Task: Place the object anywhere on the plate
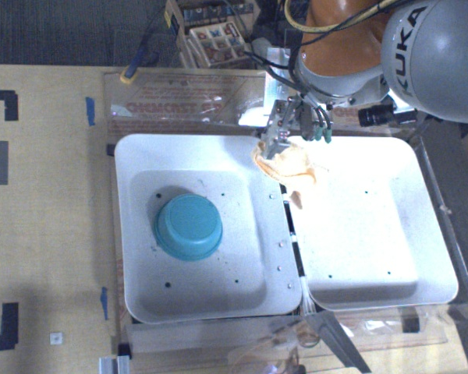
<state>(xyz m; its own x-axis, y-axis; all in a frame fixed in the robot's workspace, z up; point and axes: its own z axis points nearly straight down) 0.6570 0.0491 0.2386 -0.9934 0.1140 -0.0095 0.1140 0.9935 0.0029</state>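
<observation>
1. While dangling above the seam between the two bins, pale orange object (287, 162), soft and crumpled in look, hanging at the top edge of the right bin (374, 224), just beside the divide; a small tan scrap (296, 200) lying a little below it on the right bin's left rim.

2. Pinching the object's upper edge, gripper (279, 140), fingers drawn close together on the material, pointing downward from the wrist above; exact gap between the fingers too small to make out.

3. Reaching in from the upper right, grey arm (441, 49) with its orange band (343, 22) sitting just above the wrist, and yellow and black cables (327, 23) looping across the band.

4. Resting well apart from the object, in the middle of the left bin (140, 287), teal round dish (189, 226), looking like an upturned bowl or plate, sitting flat on the bin floor; whether rim up or rim down, hard to tell.

5. Lying side by side and touching along a dark central seam, both white bins, filling the centre of the bench.

6. Stretching to the left of the bins, pale wooden tabletop (47, 209) bearing black corner marks (4, 104) and short strips of blue tape (90, 110).

7. Standing behind the bins, clear plastic panel (187, 100), and beyond it a small rack (214, 26) on dark floor.
</observation>
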